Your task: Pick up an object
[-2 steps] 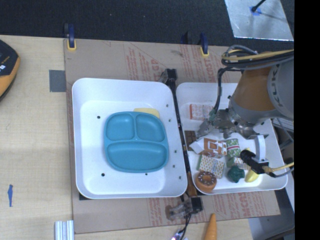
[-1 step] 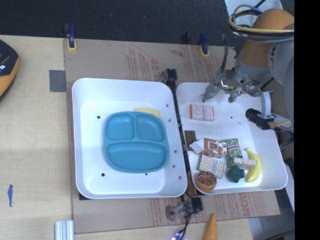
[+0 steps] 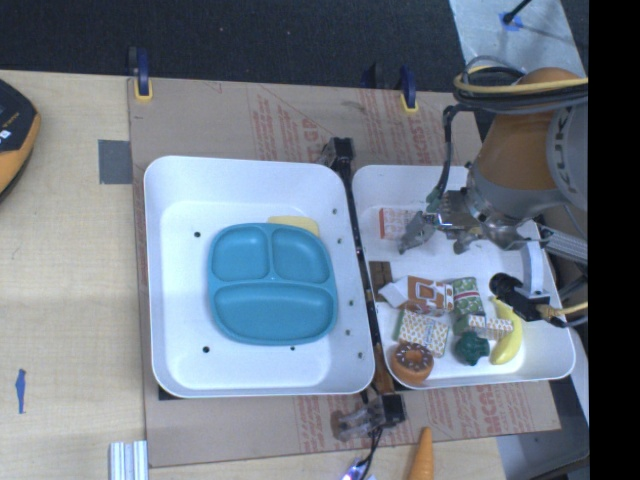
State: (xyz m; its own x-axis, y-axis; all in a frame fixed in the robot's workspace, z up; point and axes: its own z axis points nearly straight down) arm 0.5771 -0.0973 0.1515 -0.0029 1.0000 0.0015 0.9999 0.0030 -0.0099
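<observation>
You have the gripper hanging over the upper part of the right bin, its 2 fingers spread apart with nothing between them; the left fingertip sits just beside a small white packet near the bin's upper left corner. The likely candidates for your pick lie lower in that bin, in a tight cluster: a banana at the right, a dark green toy touching it, a doughnut at the lower left, and several small printed cartons between them. Judge the banana as a light, stiff, smooth plastic toy; its long axis runs roughly up-down in view, bowed toward the right wall, so you should close across its middle, from left and right. The doughnut looks round and has no preferred direction, but its glossy top may slip. The cartons look light and lie flat, which gives little edge to grasp. The left bin holds a blue divided plate over a yellow item.
</observation>
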